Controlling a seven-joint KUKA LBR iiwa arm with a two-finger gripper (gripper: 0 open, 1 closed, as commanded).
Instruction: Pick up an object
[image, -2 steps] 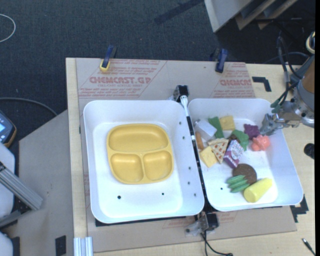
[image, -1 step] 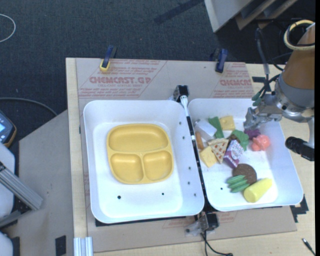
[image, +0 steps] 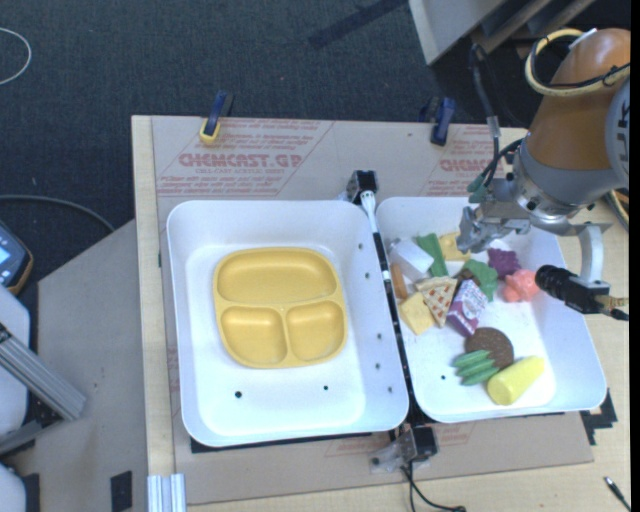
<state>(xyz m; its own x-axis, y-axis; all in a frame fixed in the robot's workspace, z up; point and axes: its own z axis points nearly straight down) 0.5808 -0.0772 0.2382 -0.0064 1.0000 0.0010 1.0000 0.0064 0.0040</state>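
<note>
Left bin (image: 190, 300) holds yellow tray (image: 279, 305); right bin (image: 575, 345), toys.

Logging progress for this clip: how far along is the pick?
Done: the gripper is low over the far end of the right bin, above the toy food pile near the green piece. In hand: nothing visibly between its fingers. Left: grasping and lifting an item. The yellow divided tray sits alone in the left bin.
</note>
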